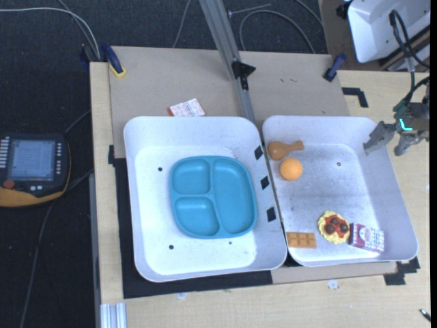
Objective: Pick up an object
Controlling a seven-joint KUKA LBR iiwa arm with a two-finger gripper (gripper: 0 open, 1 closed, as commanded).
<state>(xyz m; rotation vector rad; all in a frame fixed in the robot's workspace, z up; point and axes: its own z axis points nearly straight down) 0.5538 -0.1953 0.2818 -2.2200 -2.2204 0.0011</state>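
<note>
A two-finger gripper (388, 142) hangs at the right rim of the right bin (382, 183), its two grey fingers spread apart and nothing between them. Inside that bin, an orange ball (291, 169) lies near the left wall, and just above it, close to touching, rests a tan drumstick (283, 148) with its thin end pointing right. Along the bin's front edge sit three more items: a small tan cracker (301, 240) at the left, a round tart (333, 227) of yellow, red and dark colours beside it, and a small printed carton (367, 238) just right of the tart, seemingly touching it. All five lie well apart from the gripper, which is up at the bin's far right side.

The left bin (147, 183) holds a blue divided plate (212, 197) with three compartments, lying flat near its middle. On the tan bench (171, 80) behind the left bin lies a small red and white packet (186, 108). A metal pole (220, 19) rises slantwise from the back of the bench between the bins. A handheld control pad (31, 166) rests on the dark floor to the left
</note>
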